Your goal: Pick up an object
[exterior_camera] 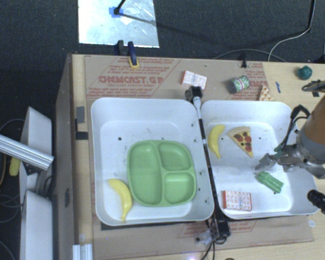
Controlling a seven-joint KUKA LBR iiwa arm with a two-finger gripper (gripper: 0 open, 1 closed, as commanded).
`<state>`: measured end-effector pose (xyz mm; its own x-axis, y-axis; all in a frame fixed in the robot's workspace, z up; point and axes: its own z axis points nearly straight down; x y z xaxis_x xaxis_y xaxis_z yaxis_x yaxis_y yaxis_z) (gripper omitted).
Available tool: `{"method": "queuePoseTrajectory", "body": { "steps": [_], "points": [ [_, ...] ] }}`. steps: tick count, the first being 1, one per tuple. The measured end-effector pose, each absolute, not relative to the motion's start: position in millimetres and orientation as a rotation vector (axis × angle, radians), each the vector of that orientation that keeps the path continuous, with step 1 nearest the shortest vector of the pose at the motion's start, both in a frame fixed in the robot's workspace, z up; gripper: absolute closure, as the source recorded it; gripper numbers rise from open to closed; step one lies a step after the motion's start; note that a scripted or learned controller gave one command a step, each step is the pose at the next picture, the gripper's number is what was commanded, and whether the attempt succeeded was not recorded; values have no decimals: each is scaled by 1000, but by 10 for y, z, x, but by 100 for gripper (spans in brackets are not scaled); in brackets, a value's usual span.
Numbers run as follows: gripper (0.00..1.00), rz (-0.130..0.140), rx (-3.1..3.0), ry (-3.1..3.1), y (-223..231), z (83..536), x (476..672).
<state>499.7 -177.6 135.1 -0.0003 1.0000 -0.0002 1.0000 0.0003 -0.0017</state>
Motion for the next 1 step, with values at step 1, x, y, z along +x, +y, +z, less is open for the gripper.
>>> {"method": "queuePoseTrajectory", "body": {
  "steps": [1],
  "points": [
    [0, -1, -2222, -2223, -1796, 842, 5068]
  ]
}}
